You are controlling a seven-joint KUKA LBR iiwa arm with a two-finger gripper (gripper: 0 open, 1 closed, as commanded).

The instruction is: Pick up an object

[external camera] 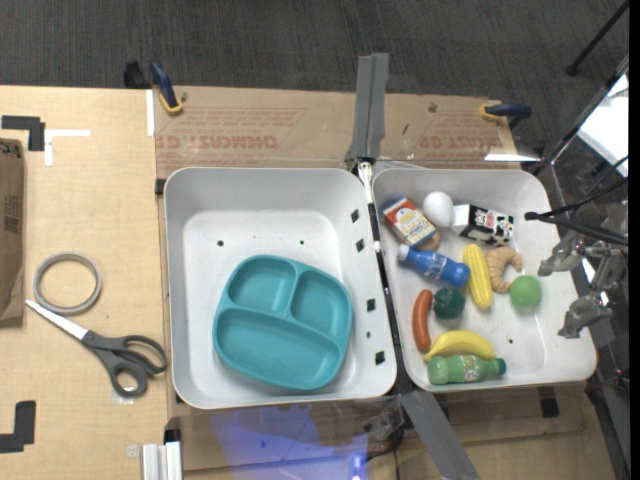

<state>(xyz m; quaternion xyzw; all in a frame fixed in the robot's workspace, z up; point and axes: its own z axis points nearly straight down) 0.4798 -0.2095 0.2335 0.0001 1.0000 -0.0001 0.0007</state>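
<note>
The right white bin [548, 353] holds several toy foods. At its back lie a white egg [437, 206], an orange-and-white carton [410, 222] and a black-and-white cow-patterned piece [490, 224]. In the middle are a blue bottle [433, 265], a yellow corn cob [478, 274], a tan croissant [505, 259], a green ball [524, 291] and a dark green piece [449, 303]. Toward the front lie a red sausage [423, 318], a banana [460, 344] and a green bottle [465, 369].
The left bin [190, 218] holds a teal divided plate [285, 321]. On the bench to the left lie scissors [105, 346], a tape roll [67, 281] and a brown bag [10, 228]. Metal brackets [585, 278] stand just past the right bin's rim.
</note>
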